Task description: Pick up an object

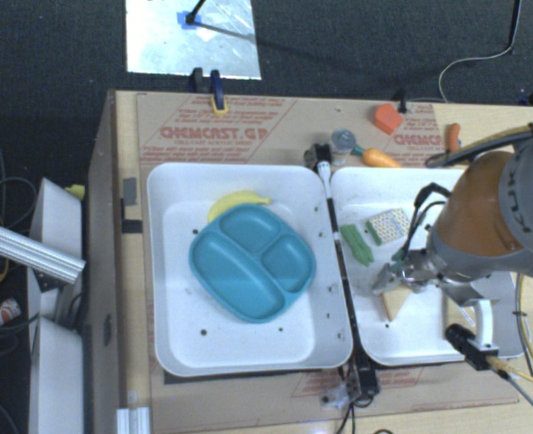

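A: While the arm (497, 211) sits low over the right bin (429, 346), where's the gripper (400, 277)?

B: Down near the bin floor, tip right above a tan wedge (392, 304). Looks like touching or just beside its upper end. Can't tell whether the fingers are spread or closed; the wrist hides them from this angle.

A: So is the wedge in hand?

B: Not confirmed. The wedge lies flat on the bin floor, nothing visibly between the fingers. I'd call this the approach/grasp step, not the lift.

A: Other candidates?

B: Same bin: green block (356, 243) by the left wall, speckled block (388, 226) just beside it. Left bin (185, 351) has a blue divided plate (251, 262) sitting on a yellow thing (239, 202); only its edge peeks out.

A: Next move?

B: My guess: close on the wedge's narrow end, then go straight up. It's thin and flat, so the fingers need to get under or around an edge. Risk is it slides away or tips out on the lift.
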`<state>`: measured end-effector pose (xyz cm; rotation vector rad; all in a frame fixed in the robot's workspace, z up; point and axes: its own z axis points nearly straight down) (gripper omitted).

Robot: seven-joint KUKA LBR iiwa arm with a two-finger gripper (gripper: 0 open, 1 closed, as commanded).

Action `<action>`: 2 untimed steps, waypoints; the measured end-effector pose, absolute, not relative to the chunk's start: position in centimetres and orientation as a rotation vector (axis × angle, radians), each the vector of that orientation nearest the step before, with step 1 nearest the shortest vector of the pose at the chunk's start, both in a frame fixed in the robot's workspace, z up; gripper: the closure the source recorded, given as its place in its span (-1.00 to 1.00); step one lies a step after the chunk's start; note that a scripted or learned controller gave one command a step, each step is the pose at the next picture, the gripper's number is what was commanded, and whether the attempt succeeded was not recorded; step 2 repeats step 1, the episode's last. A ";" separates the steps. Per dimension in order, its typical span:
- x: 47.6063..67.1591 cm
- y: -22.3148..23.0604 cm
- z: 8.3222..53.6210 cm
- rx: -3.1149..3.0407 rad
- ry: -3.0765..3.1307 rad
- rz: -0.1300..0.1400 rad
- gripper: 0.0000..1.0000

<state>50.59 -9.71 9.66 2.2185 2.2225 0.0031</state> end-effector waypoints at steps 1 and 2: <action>52.1 -1.7 18.5 2.216 2.225 0.005 1.00; 52.1 -1.7 18.5 2.216 2.225 0.005 1.00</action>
